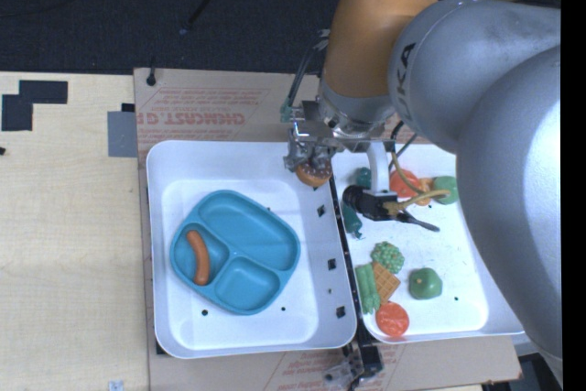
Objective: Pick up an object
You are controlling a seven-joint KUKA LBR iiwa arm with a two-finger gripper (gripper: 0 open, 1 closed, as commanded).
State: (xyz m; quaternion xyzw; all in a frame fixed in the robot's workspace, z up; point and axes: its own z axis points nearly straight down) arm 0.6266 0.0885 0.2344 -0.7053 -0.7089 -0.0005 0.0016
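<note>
Your gripper (311, 162) hangs over the left bin's (165, 188) far rim, a small brown object (316, 176) apparently pinched between nearly closed jaws. Pick looks done; next, lift clear and check grip.

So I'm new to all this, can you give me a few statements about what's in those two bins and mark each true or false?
1. The blue divided plate lies in the left bin. True.
2. A sausage lies in one compartment of the plate. True.
3. The sausage lies in the right bin. False: it is on the plate in the left bin.
4. The gripper hangs above the top of the wall between the bins. True.
5. The green round fruit sits on the plate. False: it lies in the right bin.
</note>
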